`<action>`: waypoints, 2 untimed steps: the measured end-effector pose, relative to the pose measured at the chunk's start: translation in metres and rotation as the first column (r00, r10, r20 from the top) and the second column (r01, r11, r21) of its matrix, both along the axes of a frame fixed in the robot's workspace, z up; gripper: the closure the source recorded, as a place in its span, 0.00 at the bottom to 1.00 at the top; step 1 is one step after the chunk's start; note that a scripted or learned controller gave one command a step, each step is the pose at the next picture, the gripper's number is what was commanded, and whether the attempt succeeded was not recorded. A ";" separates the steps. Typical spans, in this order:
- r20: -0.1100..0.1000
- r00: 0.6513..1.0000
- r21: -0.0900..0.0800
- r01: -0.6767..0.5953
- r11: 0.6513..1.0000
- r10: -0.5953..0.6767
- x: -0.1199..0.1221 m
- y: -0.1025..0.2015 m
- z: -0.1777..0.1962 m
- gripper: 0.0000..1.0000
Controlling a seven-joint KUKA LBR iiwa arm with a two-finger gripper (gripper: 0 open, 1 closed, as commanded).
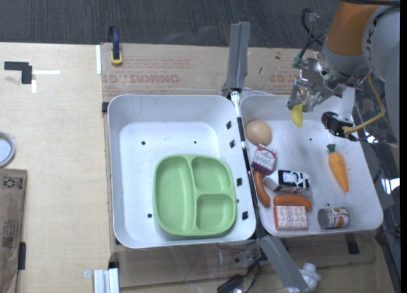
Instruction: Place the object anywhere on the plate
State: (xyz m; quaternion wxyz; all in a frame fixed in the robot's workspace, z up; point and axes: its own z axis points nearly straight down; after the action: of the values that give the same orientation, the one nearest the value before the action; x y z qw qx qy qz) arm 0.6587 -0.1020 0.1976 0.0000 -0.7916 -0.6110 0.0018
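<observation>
One small yellow object (pixel 297 117) hung between our fingers (pixel 299 103), closed on it, so we judged a slow, level carry left to the green plate (pixel 194 194) wisest.

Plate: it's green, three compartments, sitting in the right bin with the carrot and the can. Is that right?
Not quite. The camera view shows the green three-compartment plate in the left bin. The carrot and the can lie in the right bin, apart from the plate.
</observation>
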 end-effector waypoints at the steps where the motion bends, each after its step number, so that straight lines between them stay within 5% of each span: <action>1: 0.001 0.997 0.001 0.078 0.997 -0.078 -0.009 0.082 0.040 1.00; 2: -0.002 1.000 0.001 0.026 1.000 -0.026 -0.053 0.128 0.028 1.00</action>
State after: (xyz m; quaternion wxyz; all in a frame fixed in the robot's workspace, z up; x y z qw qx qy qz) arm 0.6059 0.0256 0.2253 0.0007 -0.7993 -0.6009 0.0023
